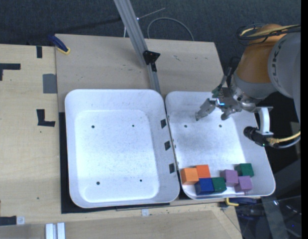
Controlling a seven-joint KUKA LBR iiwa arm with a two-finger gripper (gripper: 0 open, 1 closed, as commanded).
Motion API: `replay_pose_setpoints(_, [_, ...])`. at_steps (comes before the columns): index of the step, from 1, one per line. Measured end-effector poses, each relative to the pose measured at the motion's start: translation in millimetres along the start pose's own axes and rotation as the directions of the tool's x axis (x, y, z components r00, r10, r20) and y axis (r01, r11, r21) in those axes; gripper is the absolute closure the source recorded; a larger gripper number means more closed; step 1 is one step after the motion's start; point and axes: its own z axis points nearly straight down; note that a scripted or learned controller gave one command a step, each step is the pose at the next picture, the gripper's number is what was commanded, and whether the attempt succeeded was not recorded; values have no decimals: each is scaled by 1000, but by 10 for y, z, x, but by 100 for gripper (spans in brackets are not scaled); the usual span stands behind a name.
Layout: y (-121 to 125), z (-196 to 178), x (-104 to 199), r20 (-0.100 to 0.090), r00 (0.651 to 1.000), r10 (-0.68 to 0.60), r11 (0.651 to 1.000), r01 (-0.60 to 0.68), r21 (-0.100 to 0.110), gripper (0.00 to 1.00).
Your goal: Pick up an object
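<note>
Pale wood made up the desk [109, 68], and on it sat two shallow white bins side by side, the left bin [114, 146] and the right bin [218, 143], with a slanted metal post [136, 29] rising behind them. All the objects lay in the right bin, crowded along its near edge: an orange block [190, 175] touching a second orange block [203, 171], a blue block [205, 185] beside a green block [219, 184], two purple blocks [230, 176] [245, 183], and another green block [245, 170] near the far corner of the cluster.

The arm [270, 63] reached in from the right, and its hand [215, 111] hung over the far part of the right bin, well apart from the blocks. Its two fingers were spread wide with nothing between them.

From here, the main risk looked to be the packing. The blocks touched or nearly touched each other and sat close against the bin's near wall, so fingers coming down could land on top of a neighbour, or push the pile rather than close around one piece. A block pinched at a corner could also twist out on lifting. The wall itself might block one finger if the chosen piece was one of those nearest the rim. The orange block at the cluster's left end seemed the most open target.
</note>
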Motion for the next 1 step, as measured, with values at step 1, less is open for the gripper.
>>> replay_pose_setpoints(1, [532,188,-308,2,1000,-2,1000,2,-11,0])
